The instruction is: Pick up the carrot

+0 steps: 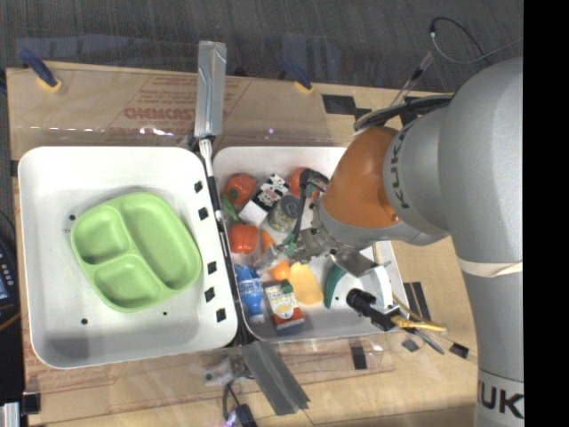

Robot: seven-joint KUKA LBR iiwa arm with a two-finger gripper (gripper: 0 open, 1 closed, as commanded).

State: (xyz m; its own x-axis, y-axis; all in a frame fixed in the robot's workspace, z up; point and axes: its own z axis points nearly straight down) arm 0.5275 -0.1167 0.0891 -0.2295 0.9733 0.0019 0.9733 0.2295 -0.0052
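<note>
— Item one, the carrot (279, 270): where did it lie?

— In the right bin (267, 156), toward its near edge, small and orange, just beside the yellow piece (306, 285) and above the juice carton (283, 302). It sat just to the near-left of my claw (304, 238). Long axis: too small to tell.

— Claw state?

— Could not tell; my wrist hid it.

— Surface and room?

— White bin floor, crowded: tomato (240, 189), orange piece (244, 237), blue bottle (250, 292) close by. Left bin (53, 327) held the green plate (135, 250).
</note>
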